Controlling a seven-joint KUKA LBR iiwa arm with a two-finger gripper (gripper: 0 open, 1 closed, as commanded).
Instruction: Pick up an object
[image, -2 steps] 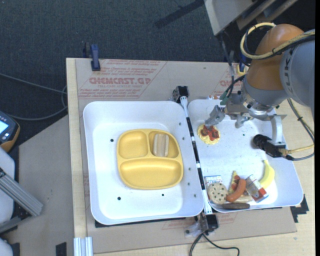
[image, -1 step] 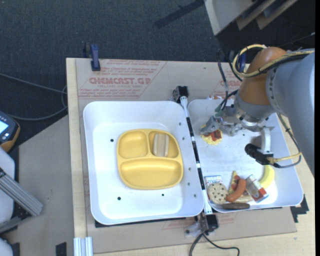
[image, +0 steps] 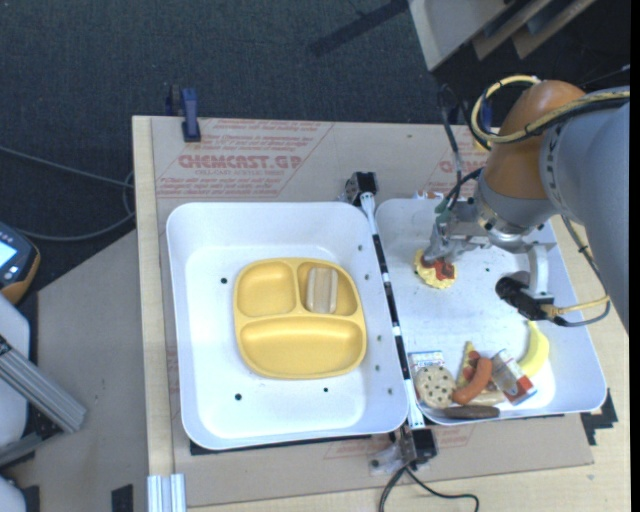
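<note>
Jaw position cannot be determined: the gripper is seen from above and its tips are masked by the wrist body. It stands low in the upper left part of the right bin, directly over a small round yellow toy piece with a red spot. Whether it touches or grips that piece cannot be told.

Right bin, lower portion: a chocolate-chip cookie sits near the lower left corner, with a small white packet just above it. A toy sausage lies slantwise beside the cookie, next to a red-and-white item too small to identify. A banana lies near the right wall, well apart from the gripper.

Left bin: a yellow divided plate sits at centre. A tan oblong piece lies in its upper right compartment.

Both bins rest on a printed cardboard sheet. A blue clamp is fixed at the sheet's upper left edge.
</note>
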